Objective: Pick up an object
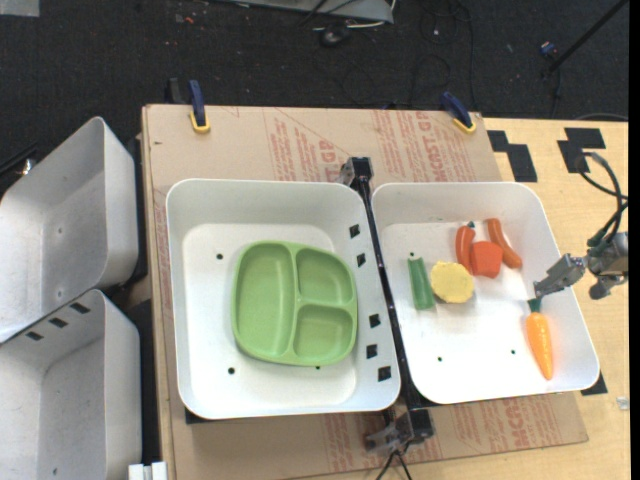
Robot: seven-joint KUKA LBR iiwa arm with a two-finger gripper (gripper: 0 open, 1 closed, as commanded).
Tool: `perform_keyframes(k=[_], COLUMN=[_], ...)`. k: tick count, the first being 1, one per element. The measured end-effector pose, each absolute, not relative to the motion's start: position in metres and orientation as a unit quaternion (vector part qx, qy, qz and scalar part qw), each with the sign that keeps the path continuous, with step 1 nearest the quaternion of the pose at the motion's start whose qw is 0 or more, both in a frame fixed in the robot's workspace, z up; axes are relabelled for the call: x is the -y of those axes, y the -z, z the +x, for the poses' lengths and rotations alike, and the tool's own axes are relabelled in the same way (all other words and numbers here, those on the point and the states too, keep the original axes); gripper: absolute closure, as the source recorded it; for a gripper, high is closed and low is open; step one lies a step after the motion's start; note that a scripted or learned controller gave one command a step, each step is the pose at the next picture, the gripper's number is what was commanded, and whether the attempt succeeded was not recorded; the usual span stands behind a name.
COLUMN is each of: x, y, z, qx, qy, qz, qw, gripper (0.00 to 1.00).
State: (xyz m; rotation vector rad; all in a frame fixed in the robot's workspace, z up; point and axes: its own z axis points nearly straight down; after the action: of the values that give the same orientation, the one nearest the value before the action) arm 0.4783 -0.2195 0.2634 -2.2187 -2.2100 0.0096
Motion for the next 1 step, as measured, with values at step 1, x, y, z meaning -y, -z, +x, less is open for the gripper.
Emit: perform_keyframes(k=[1], x=[0.2186], y=[-0.2692], z=[0.4808], qx=[0.707], qy=[-0.0003], qz=[-0.707], qw=[0.0], gripper=[0.0])
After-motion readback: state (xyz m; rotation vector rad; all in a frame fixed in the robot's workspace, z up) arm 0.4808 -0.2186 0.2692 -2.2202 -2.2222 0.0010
